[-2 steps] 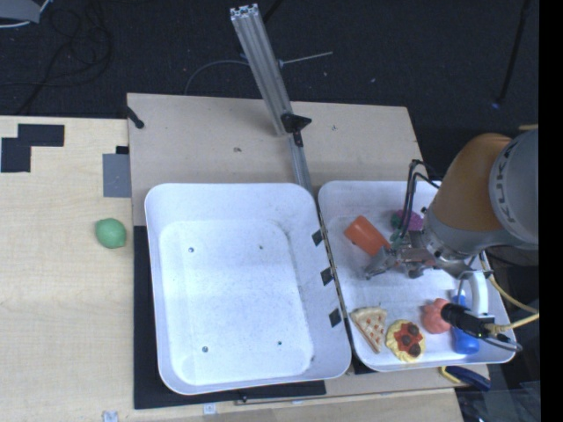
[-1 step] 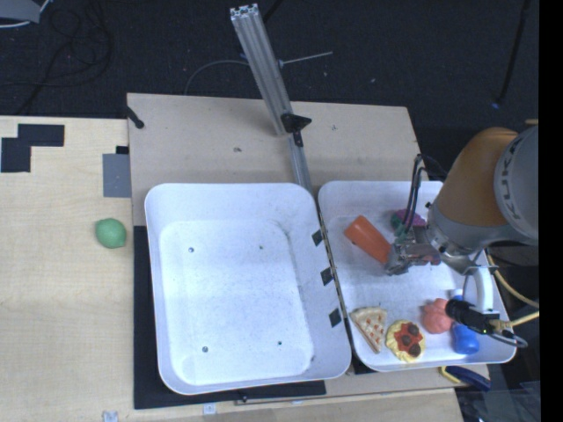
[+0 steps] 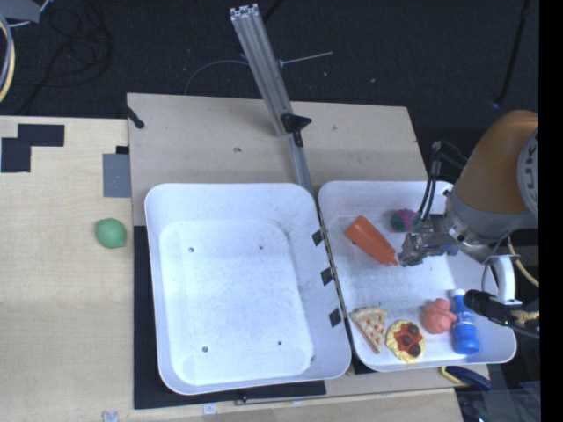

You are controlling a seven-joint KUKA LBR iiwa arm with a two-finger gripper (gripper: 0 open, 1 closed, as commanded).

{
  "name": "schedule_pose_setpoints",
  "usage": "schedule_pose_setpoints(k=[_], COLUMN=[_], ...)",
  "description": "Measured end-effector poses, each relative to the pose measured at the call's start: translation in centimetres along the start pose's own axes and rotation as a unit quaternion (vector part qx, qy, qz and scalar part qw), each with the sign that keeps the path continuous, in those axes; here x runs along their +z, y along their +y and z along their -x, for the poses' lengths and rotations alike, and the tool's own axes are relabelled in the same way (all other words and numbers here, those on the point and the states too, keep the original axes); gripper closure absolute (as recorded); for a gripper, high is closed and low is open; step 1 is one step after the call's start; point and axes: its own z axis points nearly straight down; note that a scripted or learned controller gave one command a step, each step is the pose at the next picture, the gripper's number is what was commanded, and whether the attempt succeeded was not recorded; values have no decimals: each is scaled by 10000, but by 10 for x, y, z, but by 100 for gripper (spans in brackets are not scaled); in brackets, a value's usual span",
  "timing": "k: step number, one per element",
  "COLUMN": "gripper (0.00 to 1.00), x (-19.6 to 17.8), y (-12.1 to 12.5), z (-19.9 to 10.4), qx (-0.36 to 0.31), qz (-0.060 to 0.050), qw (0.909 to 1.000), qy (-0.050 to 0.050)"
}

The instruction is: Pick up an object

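In the right bin [image 3: 413,196] lie an orange carrot-like toy [image 3: 370,240], a small purple and green thing [image 3: 403,219], a pizza slice [image 3: 370,326], a round red and yellow food toy [image 3: 405,339], a pink lump [image 3: 436,316] and a blue bottle [image 3: 464,326]. My gripper [image 3: 410,255] is low in this bin, right at the carrot's lower right end and touching or nearly touching it. The wrist hides the fingertips.
The left bin [image 3: 167,236] stands beside the right one, joined by black clips [image 3: 327,275]. A green ball [image 3: 111,233] rests on the wooden bench at the left. A metal rail [image 3: 268,69] leans in from the back.
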Motion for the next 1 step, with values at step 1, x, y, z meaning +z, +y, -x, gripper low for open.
schedule_pose_setpoints(k=[1], gripper=[100], x=[-42], y=[2], z=[2], qx=[-6], qz=[1], qw=[10000], qy=[1])
